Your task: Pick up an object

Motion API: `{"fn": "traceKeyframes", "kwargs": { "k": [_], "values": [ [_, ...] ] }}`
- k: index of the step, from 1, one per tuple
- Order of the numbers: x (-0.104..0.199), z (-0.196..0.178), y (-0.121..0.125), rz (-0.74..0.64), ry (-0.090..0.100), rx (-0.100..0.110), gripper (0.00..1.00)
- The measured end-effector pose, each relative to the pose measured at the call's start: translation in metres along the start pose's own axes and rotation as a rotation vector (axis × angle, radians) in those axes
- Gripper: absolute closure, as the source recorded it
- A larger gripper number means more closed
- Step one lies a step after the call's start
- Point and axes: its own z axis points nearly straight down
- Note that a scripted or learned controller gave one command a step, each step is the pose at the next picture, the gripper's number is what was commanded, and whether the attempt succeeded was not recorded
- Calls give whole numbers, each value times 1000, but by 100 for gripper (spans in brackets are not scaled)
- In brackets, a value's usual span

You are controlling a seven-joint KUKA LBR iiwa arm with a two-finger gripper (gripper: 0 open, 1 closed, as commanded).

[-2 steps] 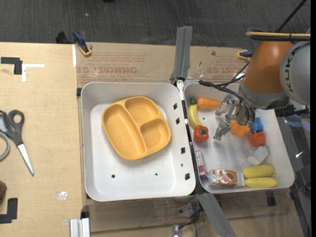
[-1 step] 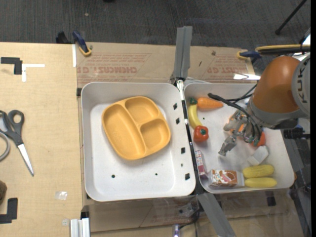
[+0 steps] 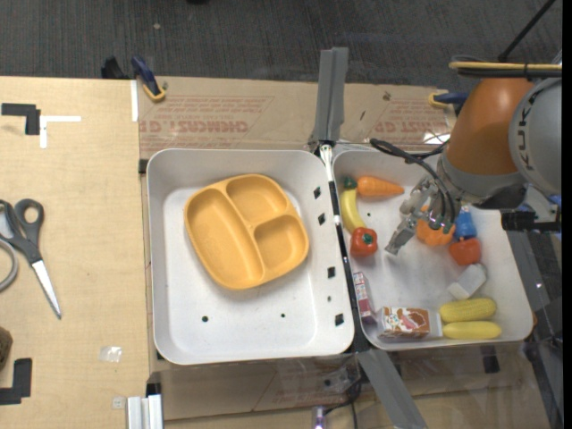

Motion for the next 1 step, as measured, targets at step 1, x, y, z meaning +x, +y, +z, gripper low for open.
{"fn": "traceKeyframes", "kwargs": {
  "k": [1],
  "values": [
    [20, 0, -42, -12, 3, 0, 0]
  ]
}}
